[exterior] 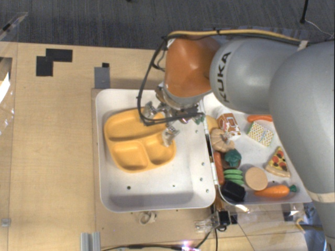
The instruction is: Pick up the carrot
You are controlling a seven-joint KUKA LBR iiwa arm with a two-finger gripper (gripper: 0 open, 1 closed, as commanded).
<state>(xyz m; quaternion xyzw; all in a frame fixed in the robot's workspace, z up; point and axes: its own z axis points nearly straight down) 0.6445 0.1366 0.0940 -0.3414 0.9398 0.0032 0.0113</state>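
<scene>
Low in the right bin [293, 195] lies the orange carrot [272, 191]; hand [168, 123] state unclear.

Table [52, 156]: pale wood-look board, matt, with a fine even grain; floor [78, 12] beyond it: dark grey carpet, ribbed and rough; left bin [157, 192]: white plastic, smooth, low sheen, soft shading along its walls; divided tray [131, 140]: yellow plastic, smooth and slightly glossy; arm [261, 82]: grey painted shell, smooth, satin, with soft highlights; wrist band [188, 67]: orange, smooth, semi-gloss; carrot [272, 191]: orange plastic look, smooth, faint shine; round disc [256, 178] beside it: tan, matt, wood-like.
</scene>
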